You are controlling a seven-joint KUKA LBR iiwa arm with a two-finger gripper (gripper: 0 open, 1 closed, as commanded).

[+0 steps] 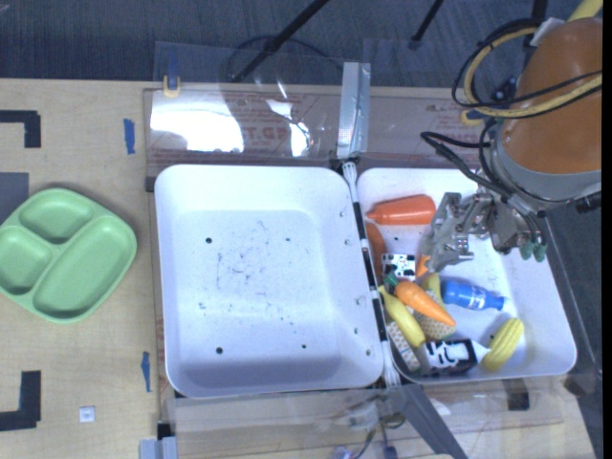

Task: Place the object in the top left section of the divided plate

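Your gripper [442, 247], jaws' state not discernible, hangs over the right bin's [545, 280] crowded toys—carrot [423, 299], banana [405, 321], blue bottle [470, 296]—while the green divided plate [63, 253] waits far left on the bench [76, 142]: clutter risks a mis-grab.

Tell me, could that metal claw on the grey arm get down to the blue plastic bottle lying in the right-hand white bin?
Probably yes. The gripper hangs over the right-hand white bin, and the blue plastic bottle lies just below it in the picture with nothing on top. The orange carrot crowds its left end, so a clean grab is less sure.
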